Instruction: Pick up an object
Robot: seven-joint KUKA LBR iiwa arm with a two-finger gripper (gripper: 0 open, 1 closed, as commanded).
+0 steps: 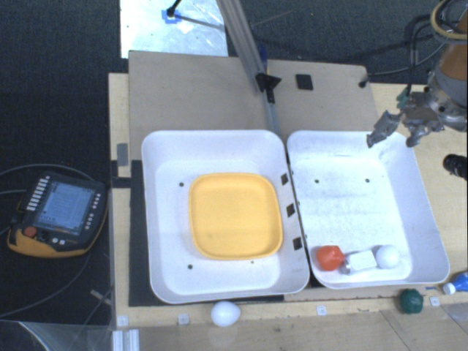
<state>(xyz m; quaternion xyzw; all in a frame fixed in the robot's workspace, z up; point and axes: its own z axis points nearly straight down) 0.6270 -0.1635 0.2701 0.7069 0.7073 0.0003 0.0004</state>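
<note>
In the right bin (365,196), near its front edge, lie a red-orange lump (328,257), a small white block (360,261) and a white ball (387,256), close together in a row. A yellow square plate (235,215) rests in the middle of the left bin (164,196). My gripper (398,131) hangs over the right bin's far right corner, well away from those objects. Its two fingers are spread apart with nothing between them.
A white egg-shaped object (225,314) lies on the bench in front of the left bin. A dark green ball (410,300) and a blue-and-white item (456,287) sit off the right bin's front corner. A teach pendant (57,212) rests on the floor at left.
</note>
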